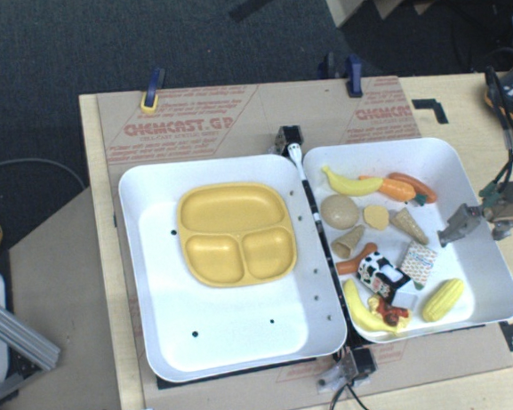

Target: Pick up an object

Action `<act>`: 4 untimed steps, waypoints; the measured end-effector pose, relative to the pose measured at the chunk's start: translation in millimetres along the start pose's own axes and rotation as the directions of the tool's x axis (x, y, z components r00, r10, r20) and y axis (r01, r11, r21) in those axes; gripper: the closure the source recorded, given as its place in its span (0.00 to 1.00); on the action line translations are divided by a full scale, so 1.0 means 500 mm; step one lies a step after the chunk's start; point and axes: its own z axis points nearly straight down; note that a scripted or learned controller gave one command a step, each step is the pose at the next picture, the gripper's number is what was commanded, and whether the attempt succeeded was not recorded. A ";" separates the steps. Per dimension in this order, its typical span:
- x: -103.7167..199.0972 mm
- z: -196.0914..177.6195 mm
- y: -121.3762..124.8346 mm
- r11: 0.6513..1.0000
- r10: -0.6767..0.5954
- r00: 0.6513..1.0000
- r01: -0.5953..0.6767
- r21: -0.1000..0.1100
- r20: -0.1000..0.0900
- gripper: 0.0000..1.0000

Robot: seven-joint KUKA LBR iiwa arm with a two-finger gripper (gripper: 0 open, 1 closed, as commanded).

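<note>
Brown board (187,125) reads "CHEMCAST GP".

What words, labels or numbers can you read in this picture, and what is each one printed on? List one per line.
"CHEMCAST GP" in red, on the brown board under the bins, above the left bin.
The same red print begins again on the board above the right bin, cut off and too blurred to read fully.
Smaller red lines beneath both prints: too small to read.
The patterned packet in the right bin: markings too blurred to read.
</note>
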 end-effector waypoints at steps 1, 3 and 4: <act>0.001 -0.012 0.005 1.000 -0.004 1.000 0.004 -0.012 0.003 0.00; -0.001 0.240 0.007 1.000 -0.004 1.000 0.004 -0.006 0.000 0.00; 0.001 0.324 0.006 1.000 -0.003 1.000 0.003 -0.007 0.000 0.00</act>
